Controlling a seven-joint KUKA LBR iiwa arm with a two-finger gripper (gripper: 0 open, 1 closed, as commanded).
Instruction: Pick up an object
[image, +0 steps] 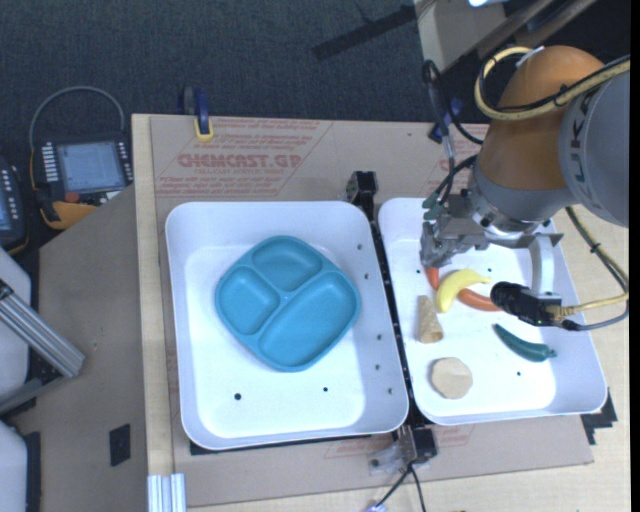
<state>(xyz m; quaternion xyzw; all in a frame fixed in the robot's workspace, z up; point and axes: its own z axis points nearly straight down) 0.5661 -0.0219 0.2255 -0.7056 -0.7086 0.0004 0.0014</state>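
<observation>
The right bin (570, 385) holds a yellow banana (462, 285), an orange carrot-like piece (480, 299) under it, a tan stick (429, 320), a round tan biscuit (451, 378) and a dark green pepper (524, 343). My gripper (440, 250) hangs low over the bin's upper left part, just above and left of the banana. A small orange-red bit (431, 275) shows right below the gripper. The arm's grey body and orange band (545, 110) cover the bin's far end.
The left bin (200, 400) bears a blue divided plate (288, 301) in its middle. A black clamp (362, 187) sits between the bins at the far side. A tablet device (85, 165) lies off the bench at the upper left.
</observation>
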